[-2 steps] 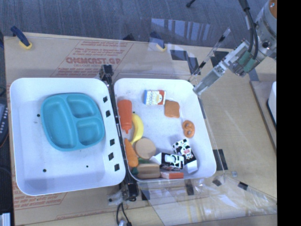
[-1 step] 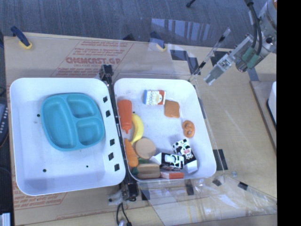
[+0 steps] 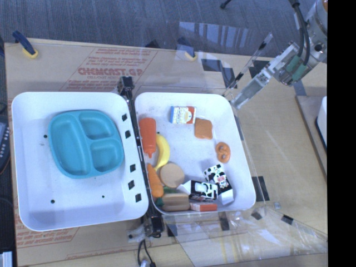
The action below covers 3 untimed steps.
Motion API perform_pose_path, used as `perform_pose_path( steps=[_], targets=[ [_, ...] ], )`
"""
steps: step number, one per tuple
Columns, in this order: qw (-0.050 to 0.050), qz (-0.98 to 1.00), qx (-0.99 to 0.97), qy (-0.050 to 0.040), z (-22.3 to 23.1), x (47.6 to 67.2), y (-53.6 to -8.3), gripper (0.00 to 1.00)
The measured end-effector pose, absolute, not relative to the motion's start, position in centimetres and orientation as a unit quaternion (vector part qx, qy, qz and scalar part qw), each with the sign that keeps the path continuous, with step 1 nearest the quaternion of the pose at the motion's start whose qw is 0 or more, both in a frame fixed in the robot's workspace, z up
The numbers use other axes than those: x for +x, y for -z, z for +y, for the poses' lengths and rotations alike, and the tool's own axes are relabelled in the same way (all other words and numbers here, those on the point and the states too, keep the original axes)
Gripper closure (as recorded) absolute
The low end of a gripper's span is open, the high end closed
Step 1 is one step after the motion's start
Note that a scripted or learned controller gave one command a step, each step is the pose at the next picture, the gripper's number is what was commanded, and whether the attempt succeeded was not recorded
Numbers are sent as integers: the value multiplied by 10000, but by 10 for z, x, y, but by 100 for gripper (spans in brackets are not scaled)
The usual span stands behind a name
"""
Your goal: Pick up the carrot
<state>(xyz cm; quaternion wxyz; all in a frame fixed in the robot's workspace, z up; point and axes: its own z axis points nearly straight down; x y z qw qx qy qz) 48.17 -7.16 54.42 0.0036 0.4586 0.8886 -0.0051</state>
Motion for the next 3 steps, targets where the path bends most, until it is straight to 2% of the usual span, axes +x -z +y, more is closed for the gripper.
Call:
perform_pose_path(
  steps=[1,2,3],
  targets=[
    [32,7462,6657,34,-161,476,-543,0],
    [3,7148,6994,41,-211,507,-542,0],
    [25,7188,6952,63,-210,508,-555,100]
  ],
)
